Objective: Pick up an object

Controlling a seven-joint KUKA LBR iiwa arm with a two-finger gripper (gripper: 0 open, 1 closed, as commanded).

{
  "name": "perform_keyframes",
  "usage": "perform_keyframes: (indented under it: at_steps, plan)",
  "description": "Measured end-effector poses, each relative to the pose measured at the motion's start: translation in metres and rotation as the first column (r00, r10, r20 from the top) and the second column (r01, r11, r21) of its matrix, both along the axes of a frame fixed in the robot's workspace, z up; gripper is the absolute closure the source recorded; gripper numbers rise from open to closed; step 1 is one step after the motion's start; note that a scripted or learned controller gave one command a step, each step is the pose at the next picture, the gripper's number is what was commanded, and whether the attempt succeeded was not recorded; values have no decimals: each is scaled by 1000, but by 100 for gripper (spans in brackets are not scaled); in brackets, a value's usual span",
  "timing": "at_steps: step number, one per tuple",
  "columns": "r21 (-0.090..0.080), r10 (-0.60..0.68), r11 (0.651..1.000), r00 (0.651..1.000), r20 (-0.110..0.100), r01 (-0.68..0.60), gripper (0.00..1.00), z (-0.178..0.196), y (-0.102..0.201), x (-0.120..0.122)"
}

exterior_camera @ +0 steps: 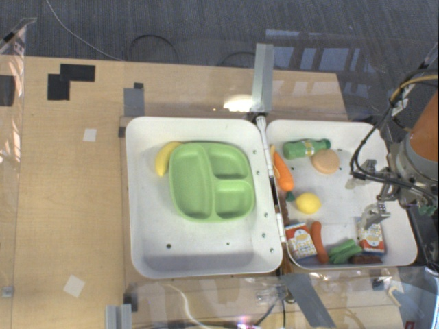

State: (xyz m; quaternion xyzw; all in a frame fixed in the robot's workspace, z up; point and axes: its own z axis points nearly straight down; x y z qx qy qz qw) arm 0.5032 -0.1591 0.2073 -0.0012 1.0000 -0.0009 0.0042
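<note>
Right bin (343,132), near corner: small carton (371,237), printed, standing beside the claw (376,214). Likely light, thin-walled, crushable (judged from looks); best pinched across its flat faces, gently. Arm enters from the right, wrist bent down over the bin's right side, claw low, just above the carton. Claw spread: cannot tell. Nothing visibly held.

Robot lab: bench (68,184), white bins (144,252), cables.

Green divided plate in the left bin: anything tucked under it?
A banana pokes out from under the green plate at its upper-left edge. Whatever else lies beneath is covered.
</note>
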Motion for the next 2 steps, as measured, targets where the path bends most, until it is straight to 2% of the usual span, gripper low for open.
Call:
perform_keyframes:
  at_steps: [1,2]
  plan:
    - [-6,127,992,992,12,-126,0,-116,-20,59]
    - [0,11,1000,1000,5,-11,0,-118,-30,136]
